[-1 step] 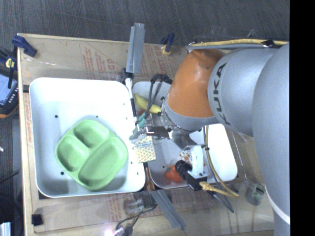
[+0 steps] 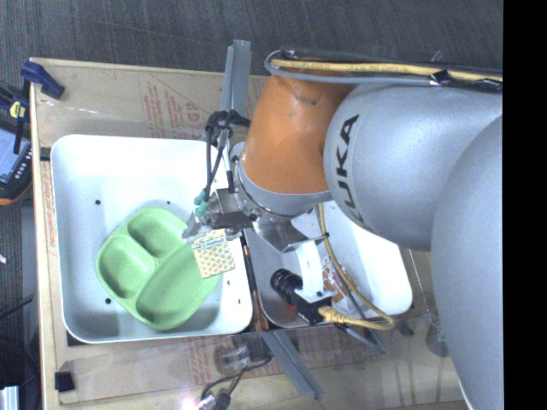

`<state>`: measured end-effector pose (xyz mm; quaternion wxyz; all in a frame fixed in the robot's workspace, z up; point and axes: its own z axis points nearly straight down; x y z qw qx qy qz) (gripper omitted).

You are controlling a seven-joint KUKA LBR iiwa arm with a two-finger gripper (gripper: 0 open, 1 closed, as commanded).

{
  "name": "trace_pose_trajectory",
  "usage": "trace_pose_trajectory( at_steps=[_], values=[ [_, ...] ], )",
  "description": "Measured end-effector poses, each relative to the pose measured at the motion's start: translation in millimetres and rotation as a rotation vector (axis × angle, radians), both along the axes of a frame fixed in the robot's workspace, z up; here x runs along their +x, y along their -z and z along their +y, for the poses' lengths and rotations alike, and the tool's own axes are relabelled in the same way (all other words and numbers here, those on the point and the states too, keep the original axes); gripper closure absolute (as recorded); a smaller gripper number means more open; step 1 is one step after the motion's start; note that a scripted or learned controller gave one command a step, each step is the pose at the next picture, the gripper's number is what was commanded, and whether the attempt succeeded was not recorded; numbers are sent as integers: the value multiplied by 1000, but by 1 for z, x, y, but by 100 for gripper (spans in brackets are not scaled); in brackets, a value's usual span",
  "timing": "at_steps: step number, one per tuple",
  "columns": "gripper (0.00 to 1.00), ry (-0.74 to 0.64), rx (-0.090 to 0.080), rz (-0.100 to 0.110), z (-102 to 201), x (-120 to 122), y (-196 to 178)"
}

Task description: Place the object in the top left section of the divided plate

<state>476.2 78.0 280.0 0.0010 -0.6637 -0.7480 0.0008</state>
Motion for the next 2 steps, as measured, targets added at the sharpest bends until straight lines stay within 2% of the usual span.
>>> trace_pose_trajectory(
  at_steps=[1,2],
  values=[
    [100,-89,-2,4,72,36,59],
    [0,-89,-1,4,72,36,59]
  ],
)
